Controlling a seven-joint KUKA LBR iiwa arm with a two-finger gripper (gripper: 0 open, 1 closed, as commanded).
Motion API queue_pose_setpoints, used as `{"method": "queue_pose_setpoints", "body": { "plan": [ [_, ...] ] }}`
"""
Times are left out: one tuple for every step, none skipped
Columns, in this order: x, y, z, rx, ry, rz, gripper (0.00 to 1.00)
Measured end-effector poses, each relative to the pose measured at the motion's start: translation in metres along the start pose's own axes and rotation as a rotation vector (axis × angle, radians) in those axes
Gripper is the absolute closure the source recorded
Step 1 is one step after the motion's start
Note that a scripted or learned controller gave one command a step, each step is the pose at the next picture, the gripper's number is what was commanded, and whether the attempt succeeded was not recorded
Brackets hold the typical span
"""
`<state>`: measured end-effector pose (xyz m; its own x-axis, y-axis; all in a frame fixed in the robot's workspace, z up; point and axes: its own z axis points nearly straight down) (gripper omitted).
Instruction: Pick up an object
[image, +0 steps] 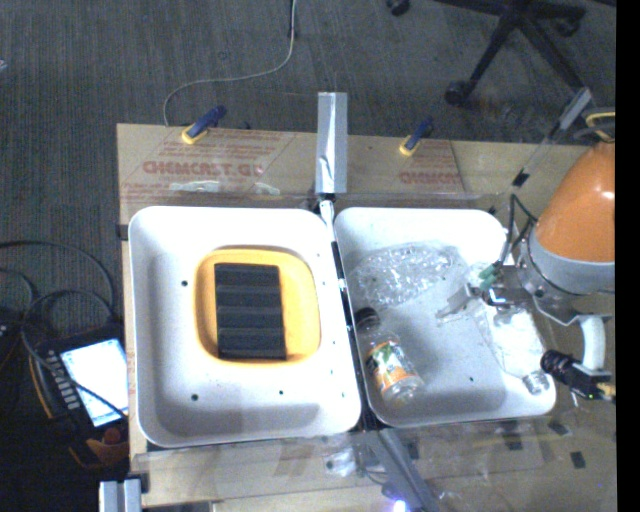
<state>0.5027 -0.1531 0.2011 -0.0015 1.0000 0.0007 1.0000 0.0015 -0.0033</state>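
Note:
In the right bin (440, 222), a crumpled clear plastic piece (400, 272) lies near the back. A small bottle with an orange label (392, 367) lies near the front left, and a small black cap (366, 319) sits just behind it. My gripper (465, 298) hangs low over the right half of this bin, to the right of the clear plastic and apart from the bottle. A bit of green (487, 272) shows at the wrist. In the left bin (160, 300) rests a yellow tray (206, 300) with a black ribbed block (250, 310) in it.
The arm's orange band and grey body (580, 225) overhang the right bin's right edge. A pale clear item (515, 345) lies by that bin's right wall. A metal divider post (331, 140) stands behind the bins. Two blue-and-yellow clamps (203, 123) hold the board at the back.

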Motion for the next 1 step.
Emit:
{"method": "queue_pose_setpoints", "body": {
  "plan": [
    [0.0407,0.0686,0.0104,0.000,0.000,-0.017,0.00]
  ]
}}
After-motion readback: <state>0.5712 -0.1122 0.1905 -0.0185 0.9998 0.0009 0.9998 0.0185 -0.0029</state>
